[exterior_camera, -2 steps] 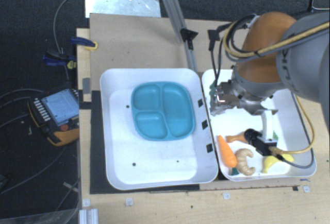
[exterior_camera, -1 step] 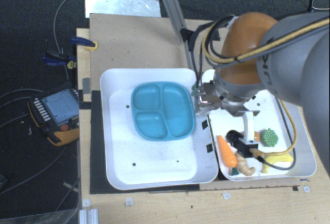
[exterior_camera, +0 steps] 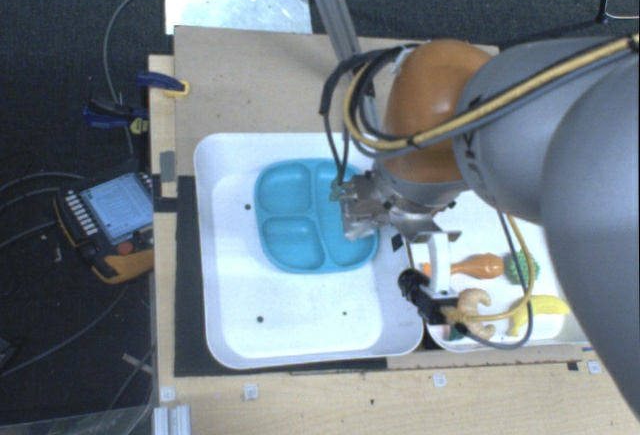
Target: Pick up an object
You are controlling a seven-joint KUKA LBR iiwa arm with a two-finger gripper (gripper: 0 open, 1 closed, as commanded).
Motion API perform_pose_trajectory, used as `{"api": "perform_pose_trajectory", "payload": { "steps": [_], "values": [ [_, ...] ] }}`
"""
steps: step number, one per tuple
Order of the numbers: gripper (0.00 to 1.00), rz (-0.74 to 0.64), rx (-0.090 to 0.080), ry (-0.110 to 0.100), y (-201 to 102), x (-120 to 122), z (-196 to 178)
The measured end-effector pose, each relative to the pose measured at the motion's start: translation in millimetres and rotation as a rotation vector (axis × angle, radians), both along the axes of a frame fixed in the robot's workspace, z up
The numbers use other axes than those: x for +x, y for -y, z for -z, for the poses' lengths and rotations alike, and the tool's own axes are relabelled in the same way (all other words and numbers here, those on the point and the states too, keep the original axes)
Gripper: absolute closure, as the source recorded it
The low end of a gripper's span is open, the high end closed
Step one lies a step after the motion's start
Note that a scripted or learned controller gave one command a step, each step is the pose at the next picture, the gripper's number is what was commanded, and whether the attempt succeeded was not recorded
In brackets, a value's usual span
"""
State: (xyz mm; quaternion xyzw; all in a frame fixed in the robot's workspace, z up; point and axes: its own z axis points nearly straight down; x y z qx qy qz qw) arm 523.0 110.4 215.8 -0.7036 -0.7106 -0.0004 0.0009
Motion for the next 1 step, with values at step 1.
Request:
{"api": "perform_pose_trajectory", "payload": {
  "steps": [1],
  "values": [
    [0.0,0.005,-0.001,0.001,2.8,0.7,-0.2]
  ]
}}
